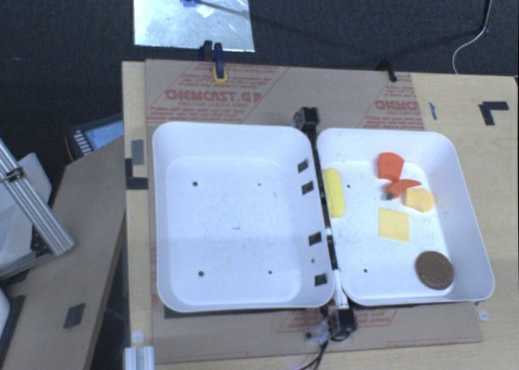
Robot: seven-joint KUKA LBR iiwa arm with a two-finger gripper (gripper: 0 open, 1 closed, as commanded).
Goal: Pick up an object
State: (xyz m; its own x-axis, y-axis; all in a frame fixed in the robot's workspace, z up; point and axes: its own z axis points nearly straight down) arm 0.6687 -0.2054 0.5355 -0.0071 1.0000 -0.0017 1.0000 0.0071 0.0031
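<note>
Cardboard covers the worktop (268, 92) under two white bins. Right bin (466, 198) holds a corn cob (333, 191) by its left wall, then orange pieces (391, 167), yellow cheese slice (395, 225), brown cookie (435, 269) rightward. Left bin (174, 149) adjoins.

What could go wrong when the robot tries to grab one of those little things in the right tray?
1. The yellow square lies flat on the tray floor, so a claw would likely slide over it.
2. The corn lies close to the right tray's left wall, so there may be little room for a finger on that side.
3. The orange pieces sit close beside the small yellow block; a grab might nudge both.
</note>
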